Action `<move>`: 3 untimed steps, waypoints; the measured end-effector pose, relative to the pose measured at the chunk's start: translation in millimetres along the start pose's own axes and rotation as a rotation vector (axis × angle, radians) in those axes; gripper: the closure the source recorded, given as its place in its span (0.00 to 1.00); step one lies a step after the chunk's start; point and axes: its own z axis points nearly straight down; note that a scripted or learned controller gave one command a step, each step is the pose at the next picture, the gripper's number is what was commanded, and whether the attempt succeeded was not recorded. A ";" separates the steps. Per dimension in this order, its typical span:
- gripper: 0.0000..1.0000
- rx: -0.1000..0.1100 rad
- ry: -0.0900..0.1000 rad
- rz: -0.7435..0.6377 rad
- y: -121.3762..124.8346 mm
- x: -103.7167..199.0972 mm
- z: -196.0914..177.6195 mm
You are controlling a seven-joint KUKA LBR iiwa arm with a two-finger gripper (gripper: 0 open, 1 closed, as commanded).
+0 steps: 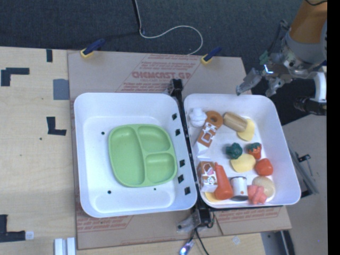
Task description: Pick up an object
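The right bin [280, 122] holds several toy foods: a white piece [197, 116], an orange-and-white carton [208, 130], a tan roll [234, 121], a yellow piece [247, 132], a dark green broccoli [233, 150], a red tomato [264, 167] and an orange carrot [222, 185]. My gripper [261, 83] hangs above the bin's far right corner, open, with its two dark fingers spread and nothing between them. The arm's orange band [311, 15] shows at the top right.
The left bin [87, 142] holds a green divided plate [143, 154]. A black hinge strip [183, 137] runs between the bins. A white cable [170, 33] lies on the dark floor behind the bench. Blue-yellow clamps [91, 48] hold the cardboard sheet.
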 end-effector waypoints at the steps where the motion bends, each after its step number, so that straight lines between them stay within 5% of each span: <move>1: 1.00 0.000 0.000 -0.002 0.4 0.6 -10.3; 2: 1.00 0.011 0.001 0.001 9.3 -13.2 160.4; 3: 1.00 0.000 -0.001 -0.002 12.3 -12.8 140.0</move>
